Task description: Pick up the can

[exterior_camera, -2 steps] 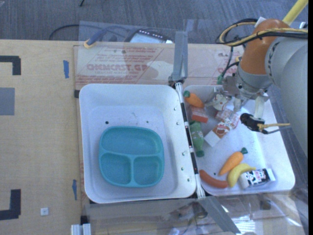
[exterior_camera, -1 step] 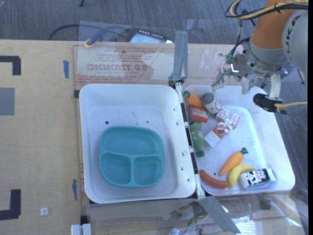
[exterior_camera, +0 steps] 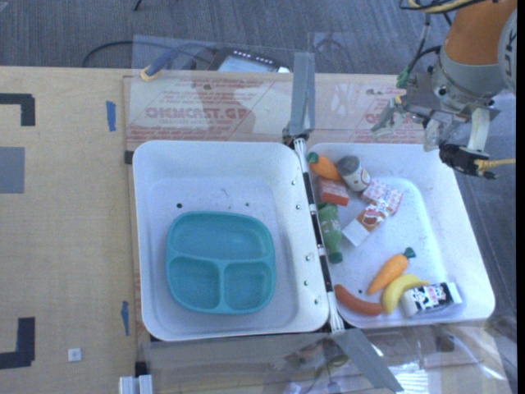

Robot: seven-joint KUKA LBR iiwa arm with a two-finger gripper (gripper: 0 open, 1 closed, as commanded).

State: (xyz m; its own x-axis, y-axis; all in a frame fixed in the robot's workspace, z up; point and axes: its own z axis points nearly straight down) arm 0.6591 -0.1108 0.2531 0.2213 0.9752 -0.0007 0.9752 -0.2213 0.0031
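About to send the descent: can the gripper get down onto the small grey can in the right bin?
Probably, though it's tight: the small grey can lies uncovered, but an orange toy carrot and a red-and-white carton crowd it.

This is looking like a robotics lab or test cell, not a home or a shop. A pale plywood bench is carrying two shallow white bins side by side, with black corner marks and strips of blue tape sitting near its left edge. A clear plastic sheet with faded red print is lying along the bench's far edge. Grey carpet is showing beyond it, with dark cables trailing across. At the far right corner an industrial arm, orange and grey with yellow cabling, is hanging over the right bin, which is holding toy food rather than real groceries.
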